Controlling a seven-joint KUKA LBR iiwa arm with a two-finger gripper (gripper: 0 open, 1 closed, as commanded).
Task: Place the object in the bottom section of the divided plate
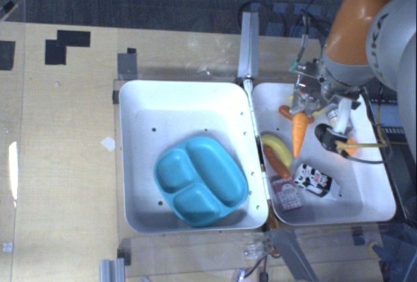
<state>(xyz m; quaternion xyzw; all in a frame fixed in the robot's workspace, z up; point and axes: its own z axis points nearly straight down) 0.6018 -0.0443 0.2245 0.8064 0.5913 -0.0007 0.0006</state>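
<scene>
A blue divided plate lies in the left bin, tilted, with two small sections on its left and lower side and one long section on its right. My gripper hangs over the upper left part of the right bin. Directly under it an orange carrot points down with its thick end against the gripper. Whether the carrot is gripped is hidden. A small red-orange piece shows just left of the gripper.
In the right bin a yellow banana and a brown sausage lie along the left wall. Below them lie a black-and-white patterned item and a pinkish packet. A metal divider separates the bins.
</scene>
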